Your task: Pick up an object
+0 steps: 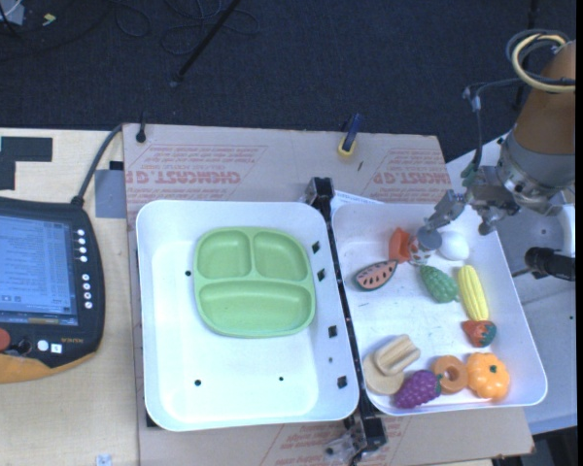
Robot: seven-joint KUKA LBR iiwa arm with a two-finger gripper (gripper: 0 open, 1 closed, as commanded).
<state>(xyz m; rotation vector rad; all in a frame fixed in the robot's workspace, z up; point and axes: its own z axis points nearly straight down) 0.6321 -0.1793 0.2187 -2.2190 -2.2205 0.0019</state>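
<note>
The right bin (525,289) holds several toy foods. My gripper (460,229) hangs over its far end with its two fingers spread apart and nothing between them. One fingertip (429,239) is next to a red-orange piece (399,244). A white egg (455,248) lies just in front of the gripper. Nearby are a watermelon slice (376,276), a green pickle (437,283) and a yellow corn cob (473,292). Closer to the front lie a strawberry (479,333), an orange pumpkin (487,375), an orange ring (449,372), purple grapes (419,388) and a tan bread piece (394,357).
The left bin (165,357) holds a green divided plate (254,282). A control pendant (34,280) lies on the bench at the far left. A black divider (335,289) runs between the bins. The arm's orange band and grey wrist (544,134) stand at the upper right.
</note>
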